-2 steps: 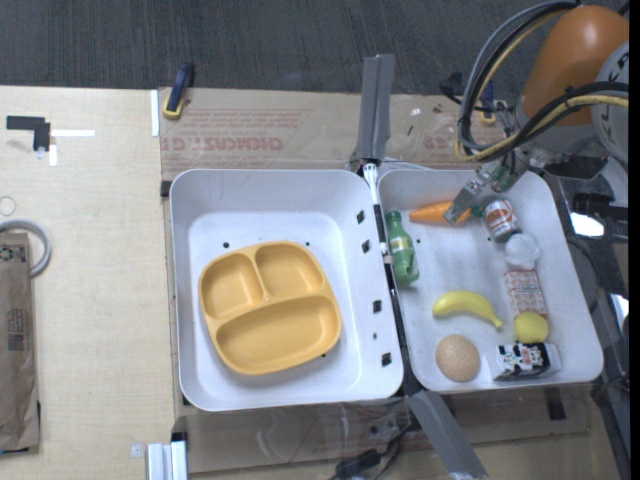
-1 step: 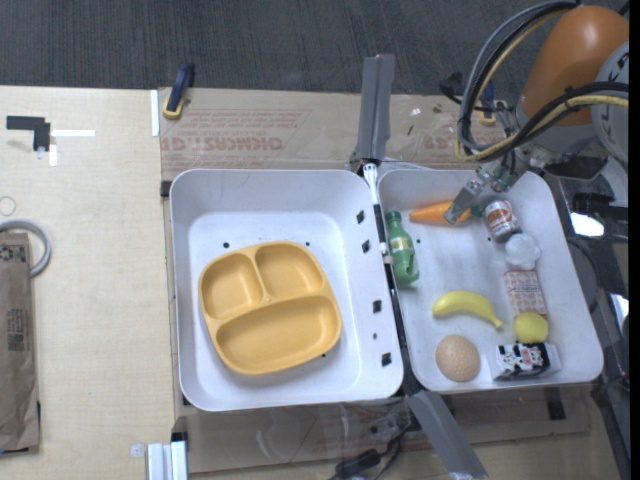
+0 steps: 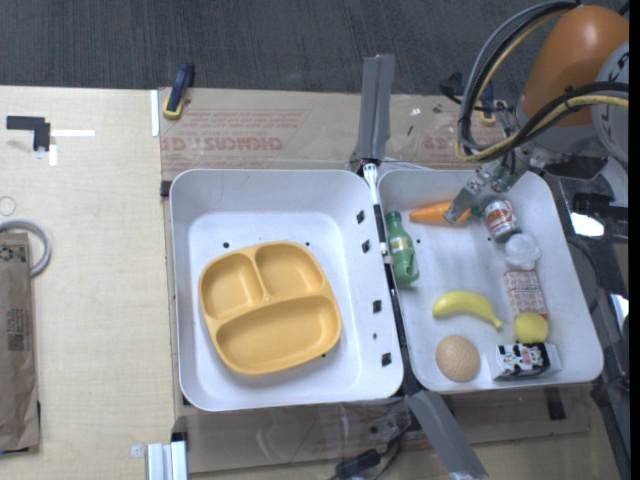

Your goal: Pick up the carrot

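Carrot (image 3: pixel 431 211) is lying near the top of the right bin (image 3: pixel 575 298), just right of the green bottle (image 3: pixel 401 249), with the gripper (image 3: pixel 466 206) touching its thick right end. I cannot tell how that gripper is set. Judging from this, an end grab is risking the tapered carrot sliding out or rolling toward the bottle.

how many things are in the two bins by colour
yellow: 3, divided plate, banana, lemon
orange: 1, carrot
green: 1, bottle
tan: 1, egg
other: 4, can, clear cup, packet, black-and-white carton
total: 10
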`<state>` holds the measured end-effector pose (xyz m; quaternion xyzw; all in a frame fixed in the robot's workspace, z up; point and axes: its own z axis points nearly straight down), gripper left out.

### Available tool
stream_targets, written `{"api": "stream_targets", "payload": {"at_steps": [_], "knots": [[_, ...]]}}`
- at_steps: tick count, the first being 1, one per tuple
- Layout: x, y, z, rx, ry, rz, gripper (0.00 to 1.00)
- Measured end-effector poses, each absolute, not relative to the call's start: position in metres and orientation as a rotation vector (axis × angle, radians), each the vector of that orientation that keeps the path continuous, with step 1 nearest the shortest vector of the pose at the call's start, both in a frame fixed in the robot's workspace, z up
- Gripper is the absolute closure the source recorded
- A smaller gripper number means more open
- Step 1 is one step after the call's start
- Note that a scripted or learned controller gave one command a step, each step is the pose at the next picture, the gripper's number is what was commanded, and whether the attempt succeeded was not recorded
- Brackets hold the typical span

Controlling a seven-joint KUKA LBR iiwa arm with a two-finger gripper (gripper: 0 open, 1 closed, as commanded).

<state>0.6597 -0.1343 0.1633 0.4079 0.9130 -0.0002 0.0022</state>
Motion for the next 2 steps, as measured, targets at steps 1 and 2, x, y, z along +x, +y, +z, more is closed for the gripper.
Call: {"api": "stream_targets", "payload": {"at_steps": [1,2], "knots": [[0.66,-0.134,0.163,1.28,2.864,-0.001,0.0],[0.654,-0.133,0.204,1.15,2.918,-0.001,0.0]]}}
